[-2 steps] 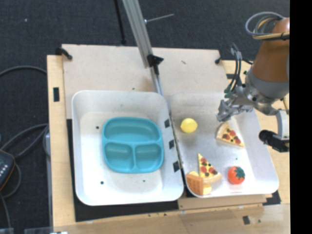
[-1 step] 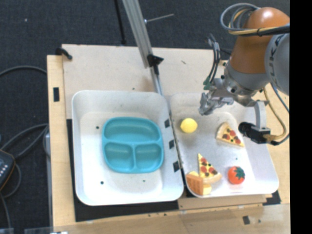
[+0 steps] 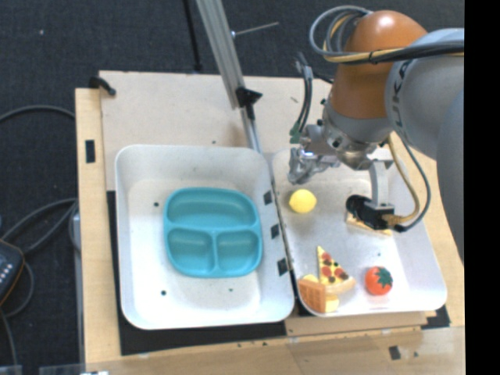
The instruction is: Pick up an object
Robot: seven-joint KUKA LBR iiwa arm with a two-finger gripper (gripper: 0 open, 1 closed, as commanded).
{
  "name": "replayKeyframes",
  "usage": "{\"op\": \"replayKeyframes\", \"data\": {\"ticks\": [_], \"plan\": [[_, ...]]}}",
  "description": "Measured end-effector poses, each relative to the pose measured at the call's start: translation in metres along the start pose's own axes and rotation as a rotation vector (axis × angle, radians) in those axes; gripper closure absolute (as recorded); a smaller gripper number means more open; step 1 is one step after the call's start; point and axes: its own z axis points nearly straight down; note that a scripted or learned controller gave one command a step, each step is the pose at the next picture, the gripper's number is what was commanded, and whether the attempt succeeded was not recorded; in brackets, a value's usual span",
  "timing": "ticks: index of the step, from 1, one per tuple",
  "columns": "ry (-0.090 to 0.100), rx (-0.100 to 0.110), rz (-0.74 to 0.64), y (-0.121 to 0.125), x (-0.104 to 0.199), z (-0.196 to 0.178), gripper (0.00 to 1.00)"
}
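Nearest the camera, along the bottom edge of the right bin (image 3: 414,264), sit three toy foods: an orange wedge (image 3: 319,294) at the bin's lower left corner, a pizza slice (image 3: 332,268) touching it from above with its tip pointing up the frame, and a red tomato-like piece (image 3: 379,280) to the right, apart from both. Level with these in the lower middle of the frame, the left bin (image 3: 137,287) holds a teal divided plate (image 3: 212,231) lying flat with nothing in its compartments. Further up the right bin, close to its left wall, rests a yellow ball (image 3: 302,201), standing clear of the other toys. The gripper (image 3: 301,172) hangs just above it in the frame, almost in line with it and a touch to the left, near the bin's upper left corner. Whether it is open or closed cannot be told from this angle, and nothing can be seen held in it. The ball looks the likeliest pick. It lies just frame-downward of the gripper, and being round it has no long axis, so any closing direction should serve. The nearby bin wall is the likely hindrance. Behind the gripper the arm (image 3: 367,76) rises to the upper right, and at the back a slanted metal post (image 3: 223,45) runs to the top edge.
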Motion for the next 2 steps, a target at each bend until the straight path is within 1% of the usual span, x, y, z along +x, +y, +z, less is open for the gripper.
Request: {"op": "replayKeyframes", "data": {"ticks": [1, 2], "plan": [[-0.003, 0.0, 0.002, 0.019, 0.041, -0.003, 1.0], [-0.001, -0.003, 0.001, 0.034, 0.094, 0.0, 1.0]]}}
